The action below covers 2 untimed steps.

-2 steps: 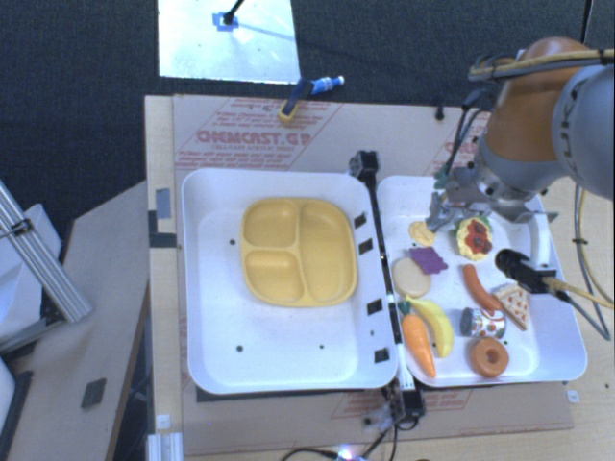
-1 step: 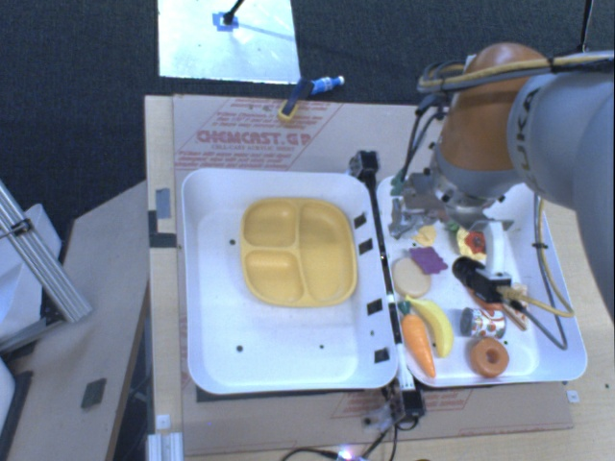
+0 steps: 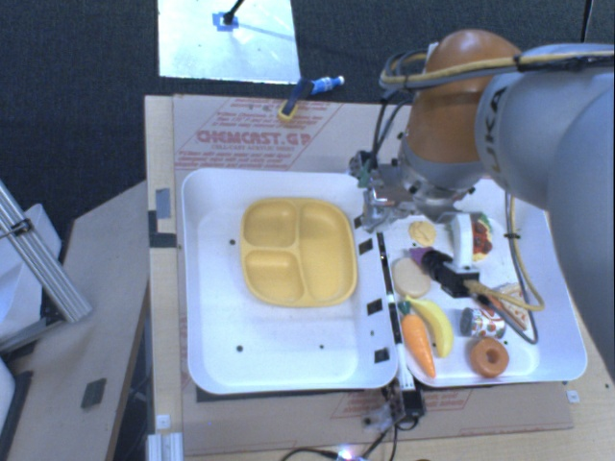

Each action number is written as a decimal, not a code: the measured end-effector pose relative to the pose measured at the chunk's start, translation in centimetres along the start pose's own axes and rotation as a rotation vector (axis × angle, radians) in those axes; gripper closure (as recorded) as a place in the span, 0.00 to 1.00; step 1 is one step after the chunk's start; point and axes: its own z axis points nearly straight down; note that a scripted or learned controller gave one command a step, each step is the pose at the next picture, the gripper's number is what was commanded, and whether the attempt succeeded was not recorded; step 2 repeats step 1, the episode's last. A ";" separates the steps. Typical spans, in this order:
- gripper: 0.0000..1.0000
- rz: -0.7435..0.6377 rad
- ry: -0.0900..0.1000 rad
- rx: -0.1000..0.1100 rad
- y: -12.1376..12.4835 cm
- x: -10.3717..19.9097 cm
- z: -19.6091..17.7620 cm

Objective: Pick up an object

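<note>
My gripper (image 3: 388, 209) hangs over the back left corner of the right bin (image 3: 567, 353), close to the divider between the bins, and the orange-banded wrist hides much of it. Just in front of it lie a small pale yellow round piece (image 3: 423, 231), a purple toy (image 3: 419, 254) and a beige round cookie (image 3: 411, 278). Further forward are a banana (image 3: 439, 324), a carrot (image 3: 418, 346), a donut (image 3: 490, 356) and a small can (image 3: 481, 322). I see nothing held in the gripper.
The left bin (image 3: 221, 344) holds a yellow divided plate (image 3: 296, 252). A white piece with red and green (image 3: 479, 237) and a pizza-like slice (image 3: 510, 302) lie in the right bin under the arm. A blue-and-yellow tool (image 3: 309, 89) rests on the cardboard behind the bins.
</note>
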 end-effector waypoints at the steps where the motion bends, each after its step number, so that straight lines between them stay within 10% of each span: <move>1: 1.00 0.002 -0.001 0.003 -0.7 3.6 1.3; 2: 1.00 0.002 -0.001 0.003 -0.7 3.6 1.3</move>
